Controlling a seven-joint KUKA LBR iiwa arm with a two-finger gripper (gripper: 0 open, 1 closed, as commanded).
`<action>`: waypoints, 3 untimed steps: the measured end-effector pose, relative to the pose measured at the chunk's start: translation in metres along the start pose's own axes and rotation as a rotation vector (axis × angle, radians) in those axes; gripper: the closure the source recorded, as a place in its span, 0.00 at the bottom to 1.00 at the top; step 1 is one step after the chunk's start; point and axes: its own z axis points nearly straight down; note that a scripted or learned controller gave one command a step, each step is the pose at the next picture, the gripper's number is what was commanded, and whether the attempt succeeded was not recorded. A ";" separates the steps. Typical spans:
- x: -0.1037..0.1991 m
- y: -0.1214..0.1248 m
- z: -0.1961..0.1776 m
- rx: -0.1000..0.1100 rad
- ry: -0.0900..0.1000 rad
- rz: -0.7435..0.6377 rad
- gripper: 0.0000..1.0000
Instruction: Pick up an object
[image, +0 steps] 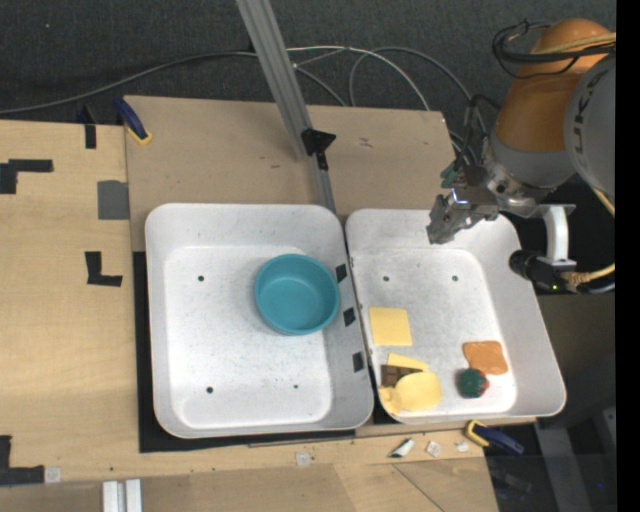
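My gripper (442, 232) hangs over the far edge of the right bin (440, 275), high above its floor, with nothing seen between its fingers. On that bin's near half lie a yellow square block (390, 326), a yellow piece with a brown part (411, 385), an orange toast-like piece (485, 357) and a small green and red ball (472, 383). A blue bowl (295, 293) stands upright in the left bin (200, 330).
A slanted grey pole (290, 95) crosses above the bench behind the bins. Cables (380, 60) trail across the dark floor at the back. Small clips lie on the bench by the near edge of the right bin (415, 446).
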 end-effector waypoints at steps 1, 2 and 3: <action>0.045 0.019 0.017 0.001 0.000 -0.001 1.00; 0.098 0.038 0.014 -0.002 0.001 -0.002 1.00; 0.158 0.058 0.021 -0.001 0.001 -0.003 1.00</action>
